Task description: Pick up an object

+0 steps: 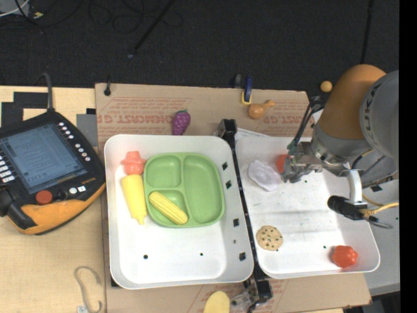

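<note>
Several candidates: the right bin (365, 256) holds a cookie (269, 238), a red toy (345, 255), a pale crumpled piece (263, 175) and a small red object (281, 163).
Small red object: near the right bin's far edge, just left of the gripper (294, 172), partly hidden by it; contact cannot be judged.
Pale crumpled piece: left of the gripper, close to the divider between the bins.
Cookie: near the front left of the right bin, with bare floor around it.
Red toy: front right corner of the right bin, close to both walls there.
Gripper: low over the far part of the right bin; how far its jaws are parted cannot be told, and nothing is seen between them.
Arm (355, 116): reaches in from the right, covering the bin's far right corner.
Open room: the middle of the right bin is bare white floor.
Left bin (124, 253): holds a green divided plate (184, 189) with a corn cob (168, 207) in its near compartment; a yellow piece (134, 197) and a pink piece (133, 162) lie along its left wall; its front half is bare.
Bench edges: a purple toy (181, 120) and an orange pear shape (259, 108) sit on cardboard behind the bins; a tablet controller (42, 168) lies well to the left.
</note>
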